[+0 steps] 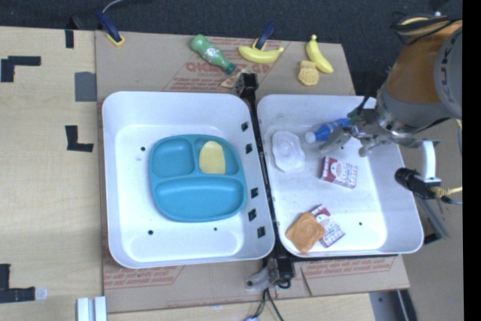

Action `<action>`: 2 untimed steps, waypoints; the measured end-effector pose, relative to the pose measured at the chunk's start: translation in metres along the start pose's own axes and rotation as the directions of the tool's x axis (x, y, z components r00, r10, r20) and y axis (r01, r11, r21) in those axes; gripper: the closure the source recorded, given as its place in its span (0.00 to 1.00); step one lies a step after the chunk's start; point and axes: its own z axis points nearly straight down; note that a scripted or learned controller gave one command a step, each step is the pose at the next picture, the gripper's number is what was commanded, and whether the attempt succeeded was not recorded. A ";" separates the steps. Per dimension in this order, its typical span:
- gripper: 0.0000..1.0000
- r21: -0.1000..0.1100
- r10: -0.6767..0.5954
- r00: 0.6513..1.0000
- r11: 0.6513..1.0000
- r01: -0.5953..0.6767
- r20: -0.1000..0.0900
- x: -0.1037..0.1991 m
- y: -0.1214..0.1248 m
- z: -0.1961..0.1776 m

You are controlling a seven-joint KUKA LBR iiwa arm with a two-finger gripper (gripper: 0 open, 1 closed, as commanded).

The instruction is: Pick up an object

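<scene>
A slanted overhead look at a bench carrying two shallow white bins side by side.

Closest to the viewer, near the front edge of the right bin (391, 237), an orange cookie-shaped toy (304, 231) lies touching a small red and white packet (328, 225).

Further back, mid-bin, sits a red and white carton (339, 172). Toward the bin's left wall rests a clear plastic cup (286, 149).

Beyond these, near the back right of the bin, the gripper (353, 133) hangs low at the end of the grey and orange arm (421, 86). A blue-capped bottle (325, 132) lies just beside it, on its left. Whether the claw is apart or together cannot be told, nor whether it touches the bottle.

The left bin (120, 162) holds a blue divided tray (197, 177) with a yellow piece (212, 157) in its back right compartment.

Along the bench's far edge, behind the bins, lie a green bottle (211, 53), two bananas (260, 53) (318, 56) and a small yellow block (307, 74).

The bottle looks the likeliest target. A sound grasp would centre over its body, span its narrow width rather than its length, and close fully before lifting, since a round bottle can roll away.
</scene>
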 end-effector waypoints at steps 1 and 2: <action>0.00 -0.014 0.000 1.000 1.000 0.000 0.006 0.007 -0.011 0.074; 1.00 -0.022 0.000 1.000 1.000 0.001 0.007 0.007 -0.009 0.062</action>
